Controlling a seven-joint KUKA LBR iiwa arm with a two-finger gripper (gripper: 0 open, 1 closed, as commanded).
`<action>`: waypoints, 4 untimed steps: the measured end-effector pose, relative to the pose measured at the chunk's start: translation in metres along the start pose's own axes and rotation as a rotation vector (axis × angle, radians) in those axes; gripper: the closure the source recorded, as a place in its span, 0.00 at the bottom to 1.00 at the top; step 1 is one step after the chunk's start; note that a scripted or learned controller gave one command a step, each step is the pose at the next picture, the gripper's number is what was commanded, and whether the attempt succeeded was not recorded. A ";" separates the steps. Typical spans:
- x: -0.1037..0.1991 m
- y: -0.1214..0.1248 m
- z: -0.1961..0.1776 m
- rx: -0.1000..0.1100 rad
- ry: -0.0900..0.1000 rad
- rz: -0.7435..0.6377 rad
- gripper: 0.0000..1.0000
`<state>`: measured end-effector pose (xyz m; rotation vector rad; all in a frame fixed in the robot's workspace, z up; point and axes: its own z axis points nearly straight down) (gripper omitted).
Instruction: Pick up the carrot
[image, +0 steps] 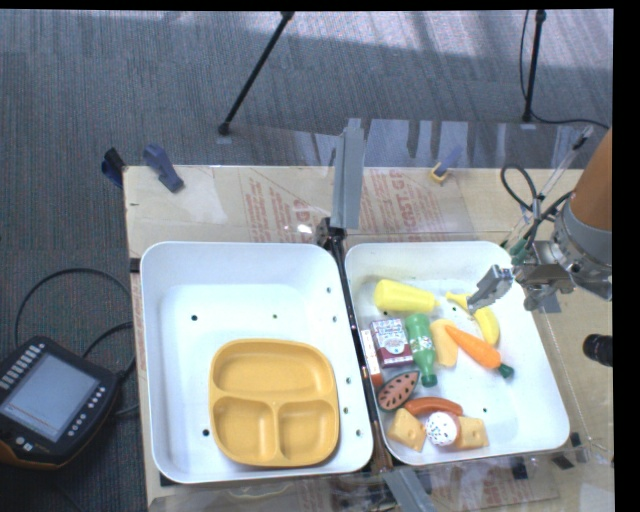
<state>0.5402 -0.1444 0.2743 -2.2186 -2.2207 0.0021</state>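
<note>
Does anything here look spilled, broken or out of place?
Nothing looks spilled or broken. The toy foods, the carrot among them, lie jumbled in the right bin, some tilted or touching. The yellow tray sits flat in the left bin.

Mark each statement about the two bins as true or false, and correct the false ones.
1. The carrot lies in the right bin. True.
2. The yellow divided tray sits in the right bin. False: it sits in the left bin.
3. The gripper holds the carrot. False: the carrot lies in the bin, below and apart from the gripper.
4. The green bottle lies beside the carrot. True.
5. The banana lies in the left bin. False: it lies in the right bin, near the gripper.
</note>
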 end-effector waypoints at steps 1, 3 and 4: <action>-0.024 -0.018 0.145 0.014 0.005 -0.089 0.00; -0.068 0.011 0.179 0.002 0.005 -0.129 1.00; -0.069 0.032 0.094 -0.010 -0.003 -0.133 1.00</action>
